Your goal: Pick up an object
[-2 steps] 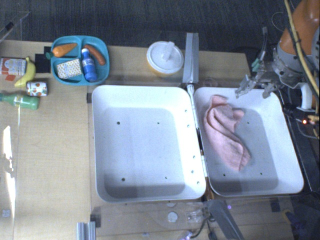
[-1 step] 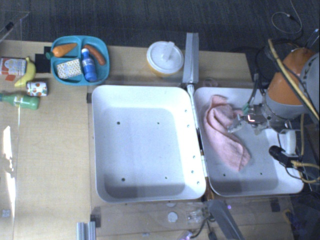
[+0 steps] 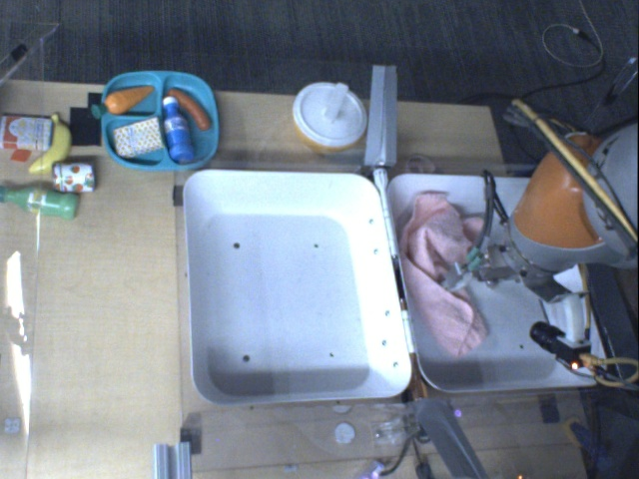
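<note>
Pale wooden bench carries two shallow, smooth white plastic bins; the right bin holds a crumpled, soft pink cloth. Metal two-finger gripper touches the cloth's right edge; whether it grips cannot be told.

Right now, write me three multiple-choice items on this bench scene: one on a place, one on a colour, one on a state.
1. Where does the pink cloth lie?
A. In the left bin
B. In the right bin
C. On the blue tray

2. What colour is the divided tray at the bench's far left?
A. Blue
B. Red
C. Black

3. How does the cloth lie?
A. Folded in a neat square
B. Rolled in a tight tube
C. Crumpled in a loose heap

Answers:
1. B: the cloth sits inside the bin where the gripper is.
2. A: its rim and dividers are blue.
3. C: it shows uneven folds and an irregular outline.
</note>
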You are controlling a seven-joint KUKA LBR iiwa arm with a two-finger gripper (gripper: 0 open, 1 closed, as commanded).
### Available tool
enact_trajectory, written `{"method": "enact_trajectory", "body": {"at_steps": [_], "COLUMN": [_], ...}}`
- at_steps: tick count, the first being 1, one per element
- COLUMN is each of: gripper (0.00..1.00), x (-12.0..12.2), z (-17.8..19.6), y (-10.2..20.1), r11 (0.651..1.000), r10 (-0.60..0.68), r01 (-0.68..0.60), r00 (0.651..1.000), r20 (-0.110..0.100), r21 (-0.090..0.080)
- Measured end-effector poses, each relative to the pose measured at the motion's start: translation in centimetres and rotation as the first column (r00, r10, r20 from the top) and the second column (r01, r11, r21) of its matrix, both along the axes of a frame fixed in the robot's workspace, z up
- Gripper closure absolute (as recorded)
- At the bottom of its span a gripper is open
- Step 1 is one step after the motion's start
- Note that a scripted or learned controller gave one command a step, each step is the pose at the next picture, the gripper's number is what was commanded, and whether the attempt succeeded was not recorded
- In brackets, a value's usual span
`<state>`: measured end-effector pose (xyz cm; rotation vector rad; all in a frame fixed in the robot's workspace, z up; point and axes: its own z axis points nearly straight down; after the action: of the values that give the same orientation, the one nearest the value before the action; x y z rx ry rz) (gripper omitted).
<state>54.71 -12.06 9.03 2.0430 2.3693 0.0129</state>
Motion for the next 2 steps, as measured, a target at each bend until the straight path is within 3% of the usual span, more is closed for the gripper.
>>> {"method": "enact_trajectory", "body": {"at_steps": [1,2], "gripper": [0.00,0.00], "x": [10.9,4.4], "z": [-0.1,0.0], "y": [0.1,-2.6], "r11": [0.971,0.963], "r10": [0.237,0.271], "r01": [-0.237,-0.271], "r00": [0.971,0.962], "r20": [-0.003,-0.007], "r21": [-0.002,-0.001]}}
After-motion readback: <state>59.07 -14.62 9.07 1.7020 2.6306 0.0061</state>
